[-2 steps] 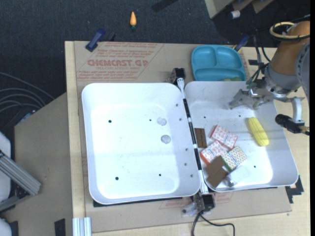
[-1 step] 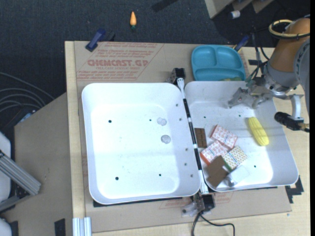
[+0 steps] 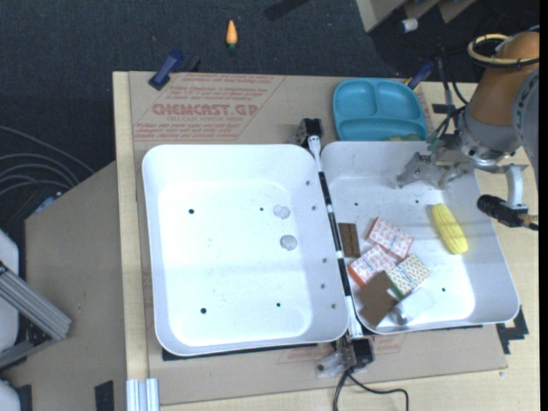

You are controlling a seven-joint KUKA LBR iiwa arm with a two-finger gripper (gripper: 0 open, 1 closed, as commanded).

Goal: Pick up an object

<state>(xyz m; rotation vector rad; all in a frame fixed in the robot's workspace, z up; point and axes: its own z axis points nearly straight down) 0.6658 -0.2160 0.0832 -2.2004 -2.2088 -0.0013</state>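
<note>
A dark blue carpeted floor surrounds a pale wooden bench (image 3: 214, 101), whose top carries red printed lettering near its far edge. At the far left, loose cables curl over the carpet, and a grey metal rail (image 3: 34, 302) lies slantwise at the lower left. Beyond the bench's far edge lie a small blue object (image 3: 167, 69) and a small orange object (image 3: 231, 32).

The left bin (image 3: 171, 187) sits on the bench, wide and white, with a few dark dots on its floor and two small pale discs (image 3: 284, 228) near its right side. A black hinge strip (image 3: 330, 221) runs between it and the right bin (image 3: 488, 289), the two touching along that line.

Behind the right bin rests a turquoise divided tray (image 3: 381, 110). Inside the right bin, near its left wall, lies a narrow brown bar (image 3: 348, 238). Just right of it are several small patterned packets (image 3: 390, 247), red-and-white and green-and-white, lying close together and partly overlapping. A brown flat block (image 3: 378, 298) lies tilted at the near edge of that cluster, with a small grey piece just beside it. Further right, apart from the packets, a yellow corn cob (image 3: 449, 228) lies at a slant on the bin floor.

The gripper (image 3: 424, 171) hangs over the far part of the right bin, its grey fingers (image 3: 411, 174) splayed apart with nothing between them, well clear of the corn cob and the packets. The arm (image 3: 501, 101), grey with an orange band, reaches in from the right.
</note>
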